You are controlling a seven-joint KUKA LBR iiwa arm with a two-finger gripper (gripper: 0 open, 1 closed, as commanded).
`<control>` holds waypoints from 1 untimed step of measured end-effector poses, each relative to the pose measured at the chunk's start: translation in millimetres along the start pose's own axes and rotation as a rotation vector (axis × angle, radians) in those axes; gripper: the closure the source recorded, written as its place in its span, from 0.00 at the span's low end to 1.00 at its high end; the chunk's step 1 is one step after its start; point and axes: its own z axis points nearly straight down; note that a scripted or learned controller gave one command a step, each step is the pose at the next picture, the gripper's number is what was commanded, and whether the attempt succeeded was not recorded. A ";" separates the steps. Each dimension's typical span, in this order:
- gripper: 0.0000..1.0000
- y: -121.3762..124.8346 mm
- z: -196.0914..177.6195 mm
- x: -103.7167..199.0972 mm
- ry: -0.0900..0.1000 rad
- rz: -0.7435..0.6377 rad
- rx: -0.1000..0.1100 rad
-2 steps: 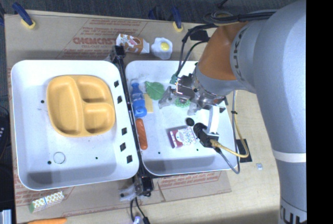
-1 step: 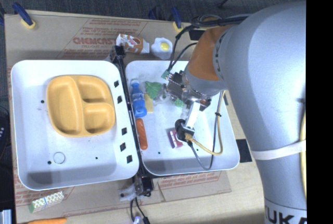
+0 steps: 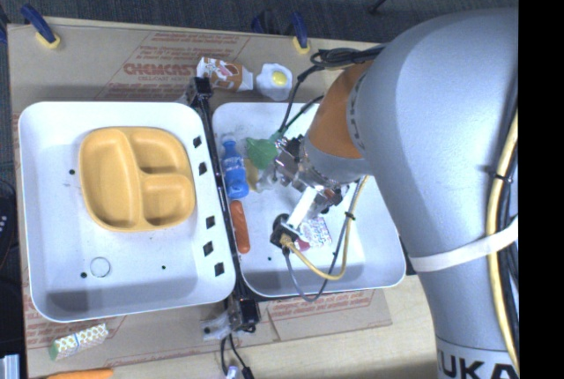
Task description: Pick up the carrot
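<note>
While poised over the right bin [image 3: 374, 258]: gripper [image 3: 285, 164] spread or pinched, cannot tell | carrot [image 3: 240, 227] flat along left wall, below blue bottle [image 3: 233, 173] | probably light, stiff, smooth | pinch across middle

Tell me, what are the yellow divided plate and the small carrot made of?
The yellow divided plate looks like moulded plastic: one even colour, rounded edges, a soft sheen. The carrot seems a plastic toy too, smooth and uniformly orange, though it is too small to be sure.
</note>
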 end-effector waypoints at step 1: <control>0.00 47.2 -81.9 49.8 -0.002 0.006 0.004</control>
